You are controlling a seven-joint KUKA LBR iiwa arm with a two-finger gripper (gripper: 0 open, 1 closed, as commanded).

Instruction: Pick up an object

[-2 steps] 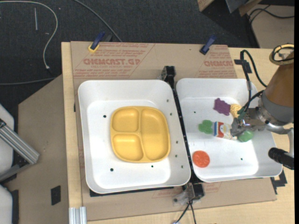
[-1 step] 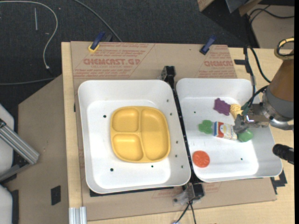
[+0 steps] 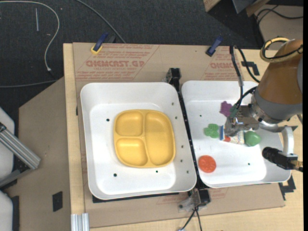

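The gripper (image 3: 234, 130) hung low in the right bin (image 3: 211, 93), its metal body masking the small objects beneath, so whether it was grasping anything could not be told. A green toy (image 3: 211, 130) lay just left of it, a green ball (image 3: 252, 138) just right, a purple piece (image 3: 225, 108) above, an orange disc (image 3: 207, 164) nearer the front. The left bin (image 3: 96, 105) held a yellow divided plate (image 3: 144, 138).

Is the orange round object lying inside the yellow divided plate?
No, the orange round object lies in the right bin, while the yellow divided plate sits in the left bin.
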